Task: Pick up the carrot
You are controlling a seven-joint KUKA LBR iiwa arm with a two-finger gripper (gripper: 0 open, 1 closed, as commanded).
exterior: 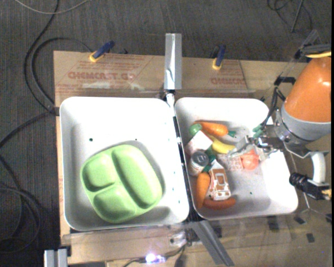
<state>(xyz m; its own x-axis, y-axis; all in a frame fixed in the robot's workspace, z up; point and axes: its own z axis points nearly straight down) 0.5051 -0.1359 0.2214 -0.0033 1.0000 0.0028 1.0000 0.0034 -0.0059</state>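
Tool point(246, 144), metallic two-finger end on the grey arm with the orange band point(316, 88), sits low in the right shallow white bin point(278, 196), reaching in from the right; finger spread too blurred to read, cannot tell if it grips anything. Just below the tool tip, touching or nearly so, a round red-orange tomato-like item point(249, 161) on clear plastic. Just left of the tool, a yellow banana-shaped piece point(222, 146). Up-left of that, the orange carrot with a green top point(214, 129), lying roughly level near the bin's back-left area, green end pointing left, tip toward the tool; apart from the tool, not between the fingers. Below the carrot's green end, a pale pink-white box point(199, 142), then a small round grey-lidded can point(199, 160). Below the can, a second orange tapered carrot-like piece point(202, 187), standing along the bin's left wall, and beside it a white and orange printed carton point(219, 185). A reddish-brown sausage shape point(220, 203) lies at the front under the carton. Left shallow white bin point(78, 115) holds a light green plastic divided plate point(121, 181), tilted, three compartments. Both bins touch along the middle divide, resting on a brown cardboard-covered tabletop point(117, 74) with blue and yellow clamps point(102, 50) at the back edge. Grey metal post point(172, 60) stands behind the bins' junction. Dark carpeted floor point(22, 65) with cables around.
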